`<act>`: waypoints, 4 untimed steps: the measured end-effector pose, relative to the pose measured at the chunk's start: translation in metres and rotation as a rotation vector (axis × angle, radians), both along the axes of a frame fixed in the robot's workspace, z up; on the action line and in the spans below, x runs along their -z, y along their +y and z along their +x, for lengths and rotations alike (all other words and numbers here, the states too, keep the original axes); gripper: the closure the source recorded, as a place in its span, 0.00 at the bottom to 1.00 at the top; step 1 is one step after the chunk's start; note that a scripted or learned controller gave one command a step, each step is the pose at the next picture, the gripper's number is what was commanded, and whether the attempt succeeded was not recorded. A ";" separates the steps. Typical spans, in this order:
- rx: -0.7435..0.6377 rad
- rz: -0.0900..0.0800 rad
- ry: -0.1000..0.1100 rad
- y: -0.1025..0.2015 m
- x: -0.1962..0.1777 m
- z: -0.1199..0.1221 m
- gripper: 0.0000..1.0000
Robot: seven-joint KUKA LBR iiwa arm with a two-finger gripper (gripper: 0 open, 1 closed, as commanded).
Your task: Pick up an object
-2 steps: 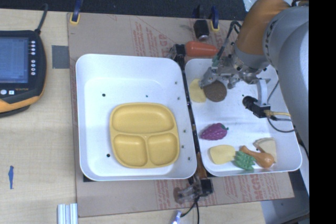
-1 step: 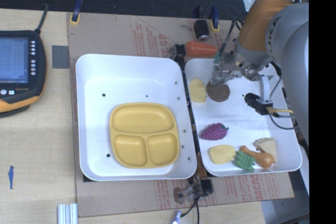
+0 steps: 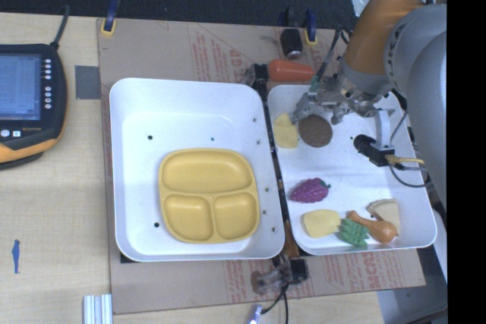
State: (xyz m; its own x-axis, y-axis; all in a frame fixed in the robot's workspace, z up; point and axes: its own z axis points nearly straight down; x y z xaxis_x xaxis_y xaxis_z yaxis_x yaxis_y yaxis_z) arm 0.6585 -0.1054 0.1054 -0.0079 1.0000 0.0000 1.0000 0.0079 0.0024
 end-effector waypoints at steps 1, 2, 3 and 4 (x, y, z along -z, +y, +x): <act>0.004 -0.001 0.006 -0.017 0.014 -0.024 0.00; 0.003 -0.001 0.008 -0.018 0.003 -0.024 1.00; 0.004 0.000 0.006 -0.028 0.014 -0.079 1.00; 0.003 0.000 0.004 0.031 -0.110 -0.074 1.00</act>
